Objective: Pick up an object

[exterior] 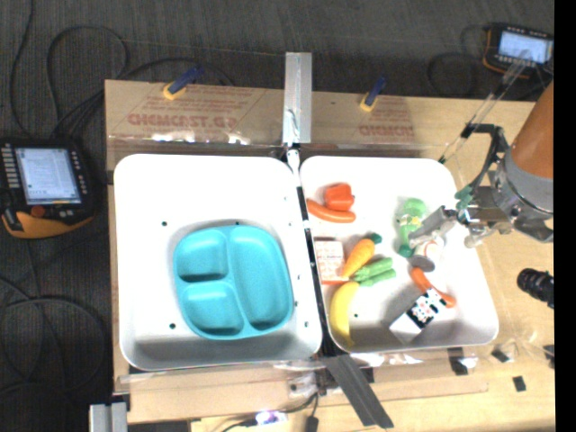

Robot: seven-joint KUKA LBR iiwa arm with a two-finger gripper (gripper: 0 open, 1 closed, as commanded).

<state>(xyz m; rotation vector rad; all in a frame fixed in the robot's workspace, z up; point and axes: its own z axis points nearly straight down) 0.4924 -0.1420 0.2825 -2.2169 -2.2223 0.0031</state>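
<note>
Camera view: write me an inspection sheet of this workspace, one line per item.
Surface: wooden bench bearing two shallow white bins side by side.
Job's things: right bin holds a banana, carrot, red pepper, green pieces, a black-and-white block and other small toys.
Clutter: left bin holds a turquoise divided plate; two clamps on the cardboard at the back.
Grippers: gripper low over the right bin's right side, near the green pieces; nothing visibly between its fingers.
Cables: black cables on the dark floor at left and top.
Surroundings: control pendant at left, another screen at top right.
</note>
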